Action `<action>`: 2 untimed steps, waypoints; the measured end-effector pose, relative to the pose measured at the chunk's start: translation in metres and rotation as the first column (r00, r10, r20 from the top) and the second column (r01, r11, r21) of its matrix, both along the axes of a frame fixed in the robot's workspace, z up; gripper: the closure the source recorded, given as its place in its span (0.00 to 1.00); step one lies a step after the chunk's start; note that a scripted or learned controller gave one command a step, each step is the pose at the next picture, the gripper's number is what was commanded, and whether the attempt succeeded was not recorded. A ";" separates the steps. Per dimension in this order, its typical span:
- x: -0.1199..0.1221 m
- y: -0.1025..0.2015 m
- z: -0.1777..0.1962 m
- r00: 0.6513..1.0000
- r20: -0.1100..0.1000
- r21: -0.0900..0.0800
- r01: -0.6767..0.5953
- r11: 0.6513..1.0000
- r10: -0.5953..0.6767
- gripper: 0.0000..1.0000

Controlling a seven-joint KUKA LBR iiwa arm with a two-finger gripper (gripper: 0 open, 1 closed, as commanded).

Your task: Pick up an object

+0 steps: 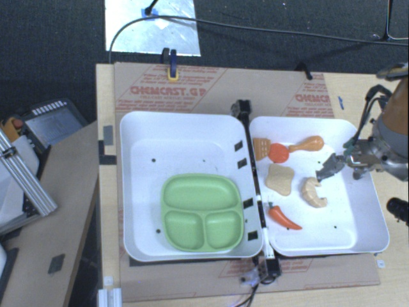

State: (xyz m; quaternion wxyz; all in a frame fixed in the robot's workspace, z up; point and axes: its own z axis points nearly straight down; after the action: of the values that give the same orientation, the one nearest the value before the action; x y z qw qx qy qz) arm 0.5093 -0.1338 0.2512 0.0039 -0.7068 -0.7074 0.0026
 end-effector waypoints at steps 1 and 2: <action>0.002 0.000 0.005 1.000 0.011 -0.002 -0.003 1.000 0.003 0.00; 0.004 -0.005 -0.038 1.000 0.007 -0.001 0.000 1.000 0.000 0.00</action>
State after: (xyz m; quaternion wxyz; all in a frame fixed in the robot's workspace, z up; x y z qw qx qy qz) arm 0.5135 -0.1389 0.2133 0.0008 -0.7067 -0.7075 0.0003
